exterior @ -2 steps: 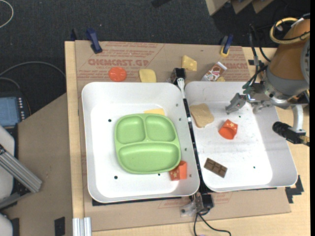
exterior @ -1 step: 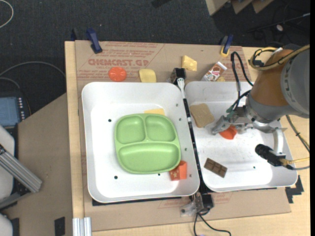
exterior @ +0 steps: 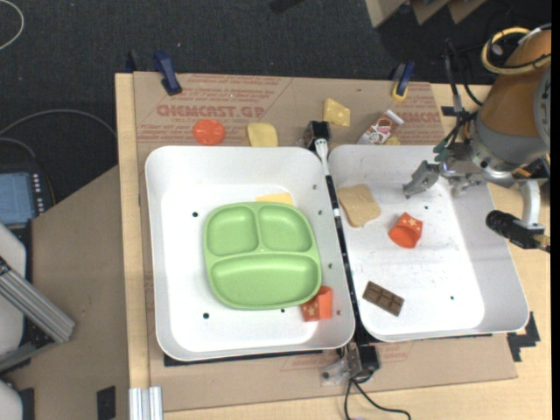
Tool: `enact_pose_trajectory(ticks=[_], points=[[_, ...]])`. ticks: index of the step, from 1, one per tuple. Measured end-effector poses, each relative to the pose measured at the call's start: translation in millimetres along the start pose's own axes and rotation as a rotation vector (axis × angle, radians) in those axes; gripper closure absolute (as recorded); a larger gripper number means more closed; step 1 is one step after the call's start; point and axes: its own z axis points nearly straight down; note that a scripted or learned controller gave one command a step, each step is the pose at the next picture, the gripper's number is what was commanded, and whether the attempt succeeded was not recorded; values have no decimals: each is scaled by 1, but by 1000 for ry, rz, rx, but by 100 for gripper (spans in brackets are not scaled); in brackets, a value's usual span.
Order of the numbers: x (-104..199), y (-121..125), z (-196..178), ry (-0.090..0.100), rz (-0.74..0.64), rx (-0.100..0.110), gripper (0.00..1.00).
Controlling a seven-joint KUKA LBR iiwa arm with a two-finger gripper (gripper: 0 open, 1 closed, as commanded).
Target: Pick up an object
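My gripper (exterior: 435, 182) hangs over the far right part of the right bin (exterior: 490, 296), open, with nothing between its fingers. In that bin lie a tan bread slice (exterior: 359, 205) at the far left, a red-orange piece (exterior: 406, 230) in the middle, just below and left of the gripper, and a brown chocolate bar (exterior: 382, 297) near the front. The left bin (exterior: 171, 234) holds a green divided plate (exterior: 261, 255), an orange block (exterior: 318, 304) at the plate's front right corner, and a yellow piece (exterior: 275, 199) partly hidden behind the plate.
On the cardboard behind the bins lie an orange round item (exterior: 208, 131), a yellow item (exterior: 262, 134), a black item (exterior: 317, 133), a yellow wedge (exterior: 336, 111) and a red-and-white packet (exterior: 380, 130). Blue clamps (exterior: 166, 73) hold the board's far edge.
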Motion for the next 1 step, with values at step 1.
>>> enact_pose_trajectory(ticks=[1], points=[[44, -35, 71, 9, -1, 21, 0]])
